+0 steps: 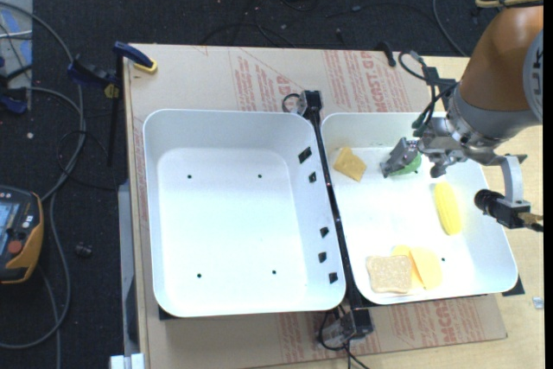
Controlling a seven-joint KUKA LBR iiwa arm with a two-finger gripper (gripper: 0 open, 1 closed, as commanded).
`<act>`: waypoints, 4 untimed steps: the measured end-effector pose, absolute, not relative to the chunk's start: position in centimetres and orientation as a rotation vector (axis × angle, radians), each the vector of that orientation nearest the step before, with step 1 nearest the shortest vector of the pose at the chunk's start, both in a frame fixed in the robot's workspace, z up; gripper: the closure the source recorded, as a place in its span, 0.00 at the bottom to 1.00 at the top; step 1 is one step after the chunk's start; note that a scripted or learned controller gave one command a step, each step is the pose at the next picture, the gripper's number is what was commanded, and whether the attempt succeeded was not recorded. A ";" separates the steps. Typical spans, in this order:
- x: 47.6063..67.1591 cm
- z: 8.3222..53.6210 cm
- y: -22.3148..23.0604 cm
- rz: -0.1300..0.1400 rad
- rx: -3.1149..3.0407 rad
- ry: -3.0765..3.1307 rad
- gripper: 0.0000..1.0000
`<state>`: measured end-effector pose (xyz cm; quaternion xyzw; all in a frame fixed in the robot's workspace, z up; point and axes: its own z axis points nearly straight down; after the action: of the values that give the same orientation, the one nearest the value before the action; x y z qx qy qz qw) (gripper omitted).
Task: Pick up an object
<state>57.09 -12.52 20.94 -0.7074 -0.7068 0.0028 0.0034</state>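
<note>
My gripper is low over the back of the right bin, at the end of the grey arm with the orange band. A small green object sits right against it, partly hidden by the gripper. A yellow wedge lies just to the left of the gripper. Toward the bin's right side lies a yellow corn-like piece. By the front wall, a slice of toast rests next to a yellow slice.
The left bin adjoins the right one along a black divider with clips. A blue and yellow clamp sits at the bench's back left corner. Cables lie on the dark floor around the bench.
</note>
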 end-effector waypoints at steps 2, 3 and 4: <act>57.3 16.4 -11.5 0.004 -2.218 -2.220 0.00; 57.7 11.9 -11.1 0.004 -2.219 -2.220 0.00; 57.7 8.7 -11.0 0.002 -2.220 -2.221 0.00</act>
<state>57.67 -11.04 8.71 -0.7070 -0.7072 0.0005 0.0006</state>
